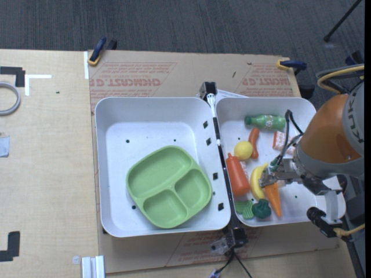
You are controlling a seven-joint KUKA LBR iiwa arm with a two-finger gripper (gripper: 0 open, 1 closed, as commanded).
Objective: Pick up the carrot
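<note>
the gripper [270,180] sits at the carrot's [273,199] upper end, at three o'clock of the banana [257,181]; finger spread unclear.

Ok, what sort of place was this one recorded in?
Probably a robotics lab bench for pick-and-place tests: two white bins sit on cardboard clamped to the table, the right one full of toy food such as a carrot, and grey carpet lies beyond.
</note>
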